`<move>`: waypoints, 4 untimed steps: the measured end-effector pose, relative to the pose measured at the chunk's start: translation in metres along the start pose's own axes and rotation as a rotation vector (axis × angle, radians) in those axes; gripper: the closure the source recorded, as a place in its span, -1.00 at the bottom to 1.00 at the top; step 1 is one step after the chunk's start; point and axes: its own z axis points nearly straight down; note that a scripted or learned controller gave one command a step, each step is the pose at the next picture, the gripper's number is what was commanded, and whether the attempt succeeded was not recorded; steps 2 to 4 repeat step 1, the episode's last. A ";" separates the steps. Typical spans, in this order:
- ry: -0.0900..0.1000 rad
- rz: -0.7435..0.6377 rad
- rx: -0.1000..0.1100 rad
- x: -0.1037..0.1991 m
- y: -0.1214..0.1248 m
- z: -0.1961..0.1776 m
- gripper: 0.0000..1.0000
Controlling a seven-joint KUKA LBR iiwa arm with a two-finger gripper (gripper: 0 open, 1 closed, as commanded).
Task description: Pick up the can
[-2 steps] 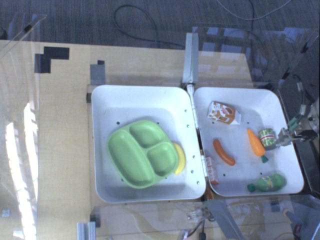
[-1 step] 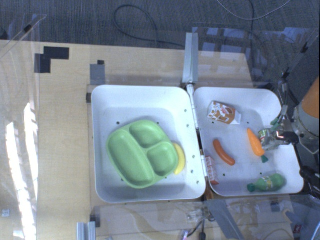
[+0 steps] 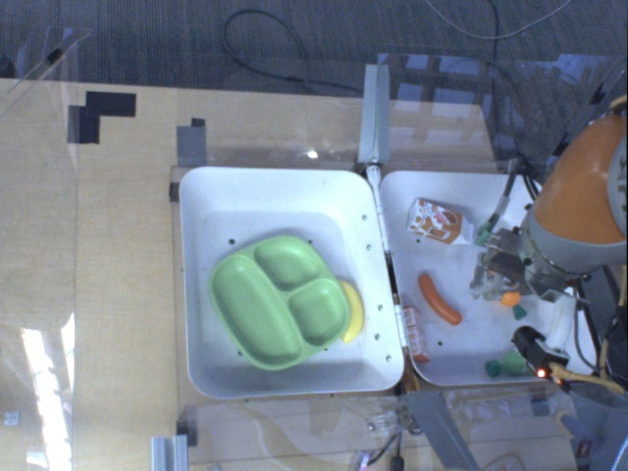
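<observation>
left bin: green tray, yellow piece at its 3 o'clock
right bin: carton, sausage, can at 7 o'clock
hand: over right bin, 3 o'clock

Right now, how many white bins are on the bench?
2. The left bin holds a green divided plate. The right bin sits beside it, with a hot dog inside, under the arm.

A: What's under the green plate?
B: A yellow thing, mostly covered.
A: And near the gripper?
B: An orange bit, partly hidden. The arm runs off the right edge.
</observation>
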 end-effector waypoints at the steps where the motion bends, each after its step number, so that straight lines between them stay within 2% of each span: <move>1: -0.002 0.012 -0.001 -0.049 0.046 -0.031 1.00; 4: -0.002 0.012 -0.001 -0.049 0.046 -0.031 1.00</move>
